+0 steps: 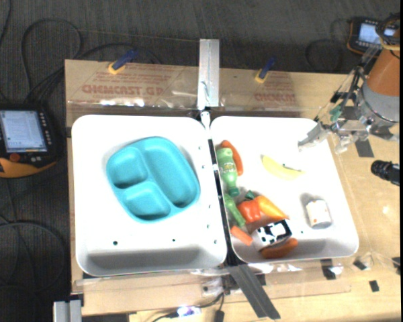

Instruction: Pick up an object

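At the near edge of the right-hand shallow white bin (346,243) lies a heap of plastic toy food: an orange pepper-like piece (258,209), a black-and-white patterned block (274,231) and a green bottle-shaped toy (226,166) along the divider. Apart from the heap sit a small white cylindrical cup (318,213) and a pale yellow banana-shaped toy (281,167). The left-hand white bin (87,180) holds a turquoise sectioned plastic tray (151,178). The two-finger gripper (310,139) hangs over the right bin's far right corner, carrying nothing; whether its fingers are spread I cannot tell. This looks like the approach step. Next it must choose a target, likely the nearby banana, centre above it and descend.
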Controlling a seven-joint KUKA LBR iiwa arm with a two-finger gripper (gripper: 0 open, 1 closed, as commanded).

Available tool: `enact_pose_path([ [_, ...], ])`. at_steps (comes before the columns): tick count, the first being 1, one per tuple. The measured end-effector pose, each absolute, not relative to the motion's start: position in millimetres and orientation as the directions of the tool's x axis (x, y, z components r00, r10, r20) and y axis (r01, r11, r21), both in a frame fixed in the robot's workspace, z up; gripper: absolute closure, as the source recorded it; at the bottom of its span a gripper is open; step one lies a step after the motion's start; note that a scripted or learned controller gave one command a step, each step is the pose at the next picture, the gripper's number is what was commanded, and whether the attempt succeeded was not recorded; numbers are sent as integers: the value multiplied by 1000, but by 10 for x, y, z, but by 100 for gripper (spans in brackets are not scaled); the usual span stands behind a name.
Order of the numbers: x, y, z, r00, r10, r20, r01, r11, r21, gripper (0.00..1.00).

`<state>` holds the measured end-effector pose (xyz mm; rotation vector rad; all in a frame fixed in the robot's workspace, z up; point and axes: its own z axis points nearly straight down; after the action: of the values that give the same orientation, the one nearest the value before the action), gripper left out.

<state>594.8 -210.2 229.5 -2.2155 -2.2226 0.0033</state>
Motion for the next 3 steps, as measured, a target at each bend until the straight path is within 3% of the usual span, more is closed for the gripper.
enact_pose_path([
  [1, 5728, -2232, 3514, -84, 996, -2, 996, 84, -2, 0],
  [2, 5742, -2229, 3595, -87, 996, -6, 996, 87, -5, 100],
  [3, 5733, -2233, 3919, -135, 991, -4, 991, 135, -2, 100],
])
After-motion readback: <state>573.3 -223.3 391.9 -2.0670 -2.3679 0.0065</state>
